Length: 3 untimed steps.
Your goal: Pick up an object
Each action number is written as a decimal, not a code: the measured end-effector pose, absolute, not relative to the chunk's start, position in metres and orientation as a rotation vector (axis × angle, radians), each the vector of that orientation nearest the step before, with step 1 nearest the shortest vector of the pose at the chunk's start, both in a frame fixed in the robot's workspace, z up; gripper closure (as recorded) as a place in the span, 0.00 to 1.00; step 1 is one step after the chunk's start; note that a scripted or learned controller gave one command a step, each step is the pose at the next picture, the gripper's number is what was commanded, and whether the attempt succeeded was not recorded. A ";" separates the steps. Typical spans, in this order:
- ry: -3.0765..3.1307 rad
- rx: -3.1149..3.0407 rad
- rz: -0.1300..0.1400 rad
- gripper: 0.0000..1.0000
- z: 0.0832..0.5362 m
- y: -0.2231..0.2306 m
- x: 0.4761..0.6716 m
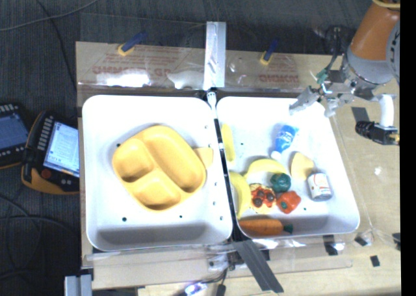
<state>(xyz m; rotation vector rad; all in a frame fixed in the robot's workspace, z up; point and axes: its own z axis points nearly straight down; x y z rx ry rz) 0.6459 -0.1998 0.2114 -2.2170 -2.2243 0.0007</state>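
Observation:
My gripper [316, 103] hangs over the far right corner of the right bin [344, 177], with its fingers apart and nothing between them. Below it and to the left, a small blue and white bottle [284, 137] lies on the bin floor. Nearer the front are a banana [259, 167], a pale yellow wedge [300, 164], a green ball [281, 181], a small white can [319, 186], a red pepper [289, 202], a bunch of small tomatoes [261, 195] and a carrot [261, 226]. A yellow strip [227, 142] leans on the bin's left wall.
The left bin [97, 119] holds a yellow divided plate [159, 166]. A teach pendant [52, 155] lies off the bench at the left. Two blue and yellow clamps [132, 43] hold a plastic sheet behind the bins.

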 end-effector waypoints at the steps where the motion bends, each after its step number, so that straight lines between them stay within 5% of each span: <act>1: -2.308 -2.131 0.005 0.00 0.185 -0.171 0.613; 2: -2.743 -1.537 0.001 0.00 0.223 -0.185 0.621; 3: -2.868 -1.296 0.003 0.00 0.286 -0.224 0.657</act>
